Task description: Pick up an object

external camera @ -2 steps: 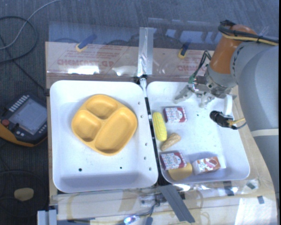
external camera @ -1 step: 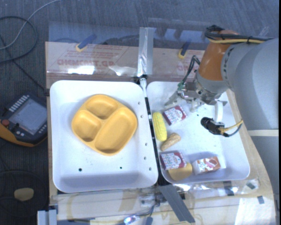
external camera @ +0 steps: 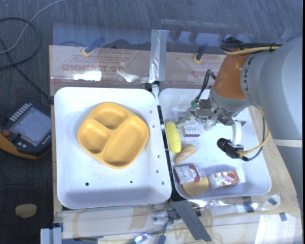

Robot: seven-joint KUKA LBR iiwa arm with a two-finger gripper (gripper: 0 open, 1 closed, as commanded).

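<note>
My gripper (external camera: 194,117) hangs low over the upper left part of the right bin (external camera: 255,162), below the arm's orange band (external camera: 229,81). Just under and in front of it lies a small white-and-pink box (external camera: 191,130). A yellow corn cob (external camera: 173,137) lies along the bin's left wall, beside that box. A tan bread roll (external camera: 185,153) sits below the corn. Near the front wall are a dark red packet (external camera: 187,173), a tan rounded piece (external camera: 195,187) and an orange-and-white carton (external camera: 226,178). The wrist hides the gripper's tips.
The left bin (external camera: 66,141) holds a yellow three-part plate (external camera: 113,134). A black plug on a yellow cable (external camera: 229,146) hangs from the arm over the right bin's middle. A handheld control pendant (external camera: 23,131) lies on the floor at the left.
</note>
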